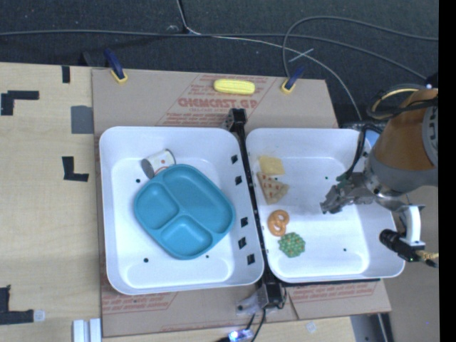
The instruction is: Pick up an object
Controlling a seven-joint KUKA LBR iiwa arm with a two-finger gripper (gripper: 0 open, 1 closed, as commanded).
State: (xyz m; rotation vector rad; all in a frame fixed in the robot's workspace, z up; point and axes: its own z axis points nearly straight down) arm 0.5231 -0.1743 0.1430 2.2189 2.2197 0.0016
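The right bin (313,262) holds several small food toys along its left side: a yellow cheese-like wedge (271,165), a brown waffle-like piece (273,188), an orange pretzel (278,221) and a green broccoli-like lump (291,245). My gripper (332,204) hangs low over the middle-right of this bin, pointing left, a good hand's width to the right of the toys. Nothing shows between its fingertips. The left bin (117,262) carries a blue divided plate (184,210) and a small white cup (158,162) lying on its side.
A yellow banana-like toy (234,86) lies on the cardboard behind the bins. Two blue-and-yellow clamps (115,68) (292,79) hold the cardboard's far edge. Black cables trail across the dark floor at the back. The arm's orange band (406,137) stands at the right bin's right wall.
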